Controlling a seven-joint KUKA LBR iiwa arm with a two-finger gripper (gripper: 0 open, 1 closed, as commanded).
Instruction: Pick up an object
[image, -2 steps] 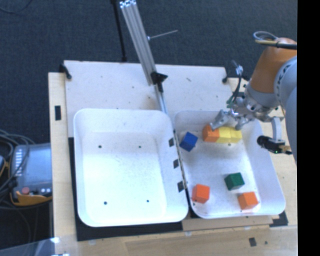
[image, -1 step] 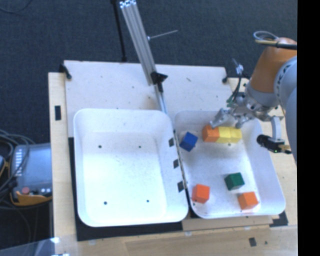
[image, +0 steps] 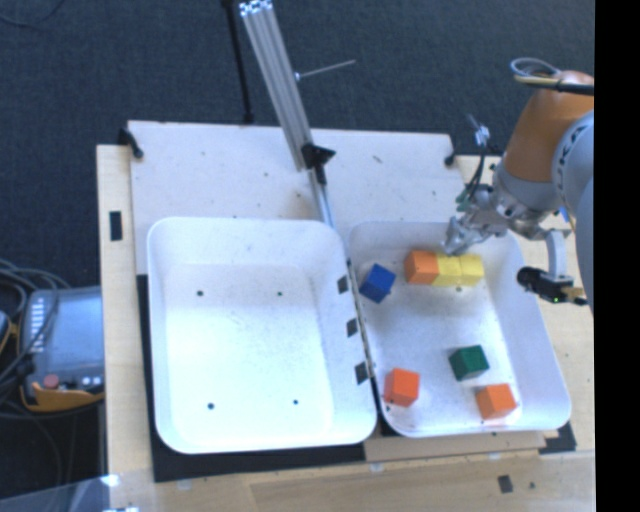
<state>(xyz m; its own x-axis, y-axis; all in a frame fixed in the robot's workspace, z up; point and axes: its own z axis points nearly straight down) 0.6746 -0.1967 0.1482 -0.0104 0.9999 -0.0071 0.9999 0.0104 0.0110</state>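
Gripper (image: 462, 238): low in right white plastic bin (image: 530, 330), at yellow cube (image: 460, 268) beside orange cube (image: 422, 267); grip state indiscernible. Nothing visibly lifted; pick outstanding.

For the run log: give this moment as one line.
gripper: above yellow block | right bin: six blocks | nothing lifted

Right white bin (image: 530, 345): blue cube (image: 377, 283), yellow block (image: 461, 269) touching orange cube (image: 422, 267), green cube (image: 467, 361), two more orange cubes (image: 402, 386) (image: 495, 400).
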